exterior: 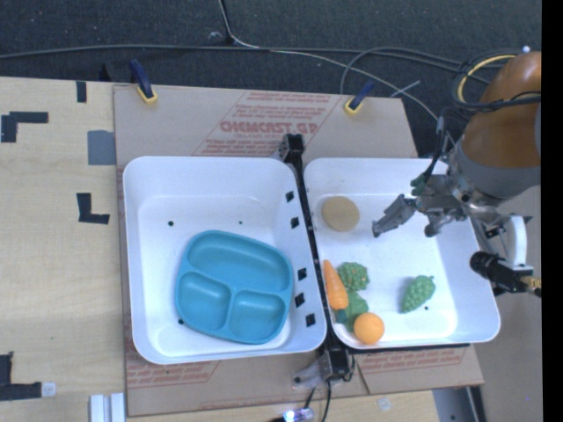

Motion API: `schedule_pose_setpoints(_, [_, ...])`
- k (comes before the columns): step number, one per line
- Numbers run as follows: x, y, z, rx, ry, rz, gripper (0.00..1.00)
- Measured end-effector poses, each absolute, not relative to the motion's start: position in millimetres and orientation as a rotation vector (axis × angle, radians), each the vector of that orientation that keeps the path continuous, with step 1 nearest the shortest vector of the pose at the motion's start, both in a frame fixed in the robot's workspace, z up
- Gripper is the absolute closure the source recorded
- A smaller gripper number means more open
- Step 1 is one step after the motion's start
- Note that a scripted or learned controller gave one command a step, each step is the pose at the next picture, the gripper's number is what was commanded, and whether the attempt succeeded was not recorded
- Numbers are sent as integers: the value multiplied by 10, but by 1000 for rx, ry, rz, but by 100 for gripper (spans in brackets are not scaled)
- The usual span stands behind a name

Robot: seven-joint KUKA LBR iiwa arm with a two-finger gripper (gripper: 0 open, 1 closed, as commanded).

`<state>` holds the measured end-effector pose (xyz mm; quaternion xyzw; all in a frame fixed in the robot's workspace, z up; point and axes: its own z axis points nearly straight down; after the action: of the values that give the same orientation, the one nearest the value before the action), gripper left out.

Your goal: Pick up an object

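- Over the right bin (475, 323) I see my gripper (410, 217), at about 2 o'clock in the bin. The grey arm with the orange band (506, 130) comes in from 3 o'clock.
- Two dark fingers (390, 220) point out toward 9 o'clock. They look spread apart, with a gap between them. I see nothing between them, so I say the gripper holds nothing.
- The gripper seems to hang above the bin floor. I cannot tell how high it is.
- All the things to pick lie on the bin floor:
- A round tan cookie (339, 214) sits at 10 o'clock in the bin. It is the nearest thing, just at 9 o'clock from the fingers, and not touching them.
- A carrot (334, 287) lies along the wall at 8 o'clock, right by the middle divider (303, 236).
- A green broccoli (353, 277) sits just beside the carrot. A leafy green bit (354, 307) lies under it.
- A small orange (369, 328) sits at 6 o'clock, touching the leafy bit.
- A green bunch of grapes (418, 293) lies alone at 5 o'clock, well apart from the rest.
- The left bin (141, 192) holds a blue tray (233, 287) with three parts.
- So I think the job is only at its start. Nothing is lifted yet.
- What is left: choose one thing, go down to it, close on it, and lift it up. The cookie looks closest, but it is flat, so it may be hard to pinch.
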<state>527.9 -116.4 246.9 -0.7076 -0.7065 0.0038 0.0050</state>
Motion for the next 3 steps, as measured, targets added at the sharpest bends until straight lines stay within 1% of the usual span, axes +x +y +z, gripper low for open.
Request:
schedule_pose_setpoints(1, [5301, -1162, 2523, -2219, -2222, 2, 0])
schedule_pose_setpoints(2, [5319, -1057, 1992, -2217, -2219, 7, 0])
schedule_pose_setpoints(3, [5349, -1078, 1357, -2217, -2218, 8, 0])
